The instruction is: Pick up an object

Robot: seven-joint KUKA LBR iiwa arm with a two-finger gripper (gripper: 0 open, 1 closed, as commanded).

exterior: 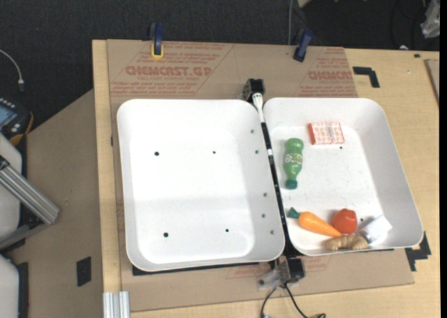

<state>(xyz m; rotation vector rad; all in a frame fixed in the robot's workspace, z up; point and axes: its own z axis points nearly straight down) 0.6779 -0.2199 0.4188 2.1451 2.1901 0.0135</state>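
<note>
Pincer grip cannot be told; right bin [394, 143] — green bottle [292, 161], pink box [326, 133]; carrot [316, 223] touching tomato [343, 221]

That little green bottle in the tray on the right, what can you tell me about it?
The green bottle looks like a small plastic toy. It has a rounded green cap end, a pale label around its middle and a narrower lower end. It lies flat on the right bin's floor, lengthwise near the divider between the bins, touching no other item.
</note>
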